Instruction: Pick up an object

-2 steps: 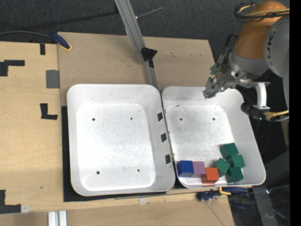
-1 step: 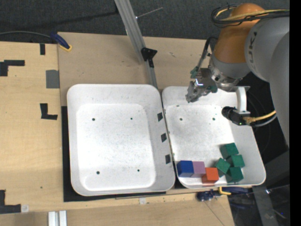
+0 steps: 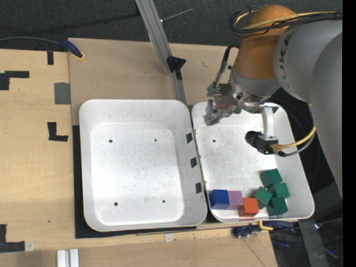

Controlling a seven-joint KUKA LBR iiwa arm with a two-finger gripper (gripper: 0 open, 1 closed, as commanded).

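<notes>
My gripper [image 3: 213, 115] hangs over the far left corner of the right bin [image 3: 233, 149], below the orange wrist band. Nothing shows between its fingers. The objects lie along that bin's near edge, well away from the gripper: a blue cube [image 3: 219, 198], a purple block [image 3: 235, 198], an orange block [image 3: 249, 206], and several green blocks [image 3: 273, 191] at the near right corner.
The left bin [image 3: 136, 163] stands beside the right one, with black clips along the shared edge. A slanted metal pole [image 3: 158, 35] rises behind the bins. A black cable fitting [image 3: 260, 142] hangs from the arm over the right bin.
</notes>
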